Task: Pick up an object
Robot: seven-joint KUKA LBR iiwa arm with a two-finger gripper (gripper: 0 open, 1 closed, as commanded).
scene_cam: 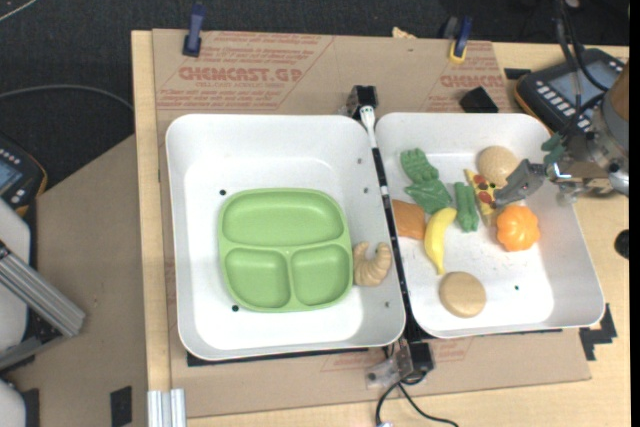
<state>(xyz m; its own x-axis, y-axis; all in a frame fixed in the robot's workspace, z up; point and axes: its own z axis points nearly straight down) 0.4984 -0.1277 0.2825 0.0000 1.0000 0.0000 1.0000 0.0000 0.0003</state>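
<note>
Round tan disc (463, 294) sits at the near end of the right bin (575, 275), below and left of the pincer (515, 185). Pincer is over the right bin's far-right part, arm (600, 150) coming in from the right edge. Fingers look slightly parted, dark tips pointing left and down, nothing clearly between them; blurry there, so hard to be sure. Orange fruit (517, 227) lies just below the tips, near but apparently not gripped. Small red-yellow item (484, 187) sits just left of the tips, touching or almost. Tan ball (496, 161) is up-left of the pincer, close by. Green pod (466, 206) lies left of it, upright along the bin. Banana (438, 237) is further left and lower, beside the pod. Leafy green piece (424, 179) is further left again, near the bin's left wall. Orange wedge (407, 218) lies under the banana's left side, by the divider.

Left bin (190, 235) is well apart from the pincer, to its left. Green sectioned plate (283, 248) lies in the middle of it. Beige knobbly piece (372, 263) sits at the plate's right edge, by the bin wall. Both bins rest on the cardboard-covered desk (250, 70).
</note>
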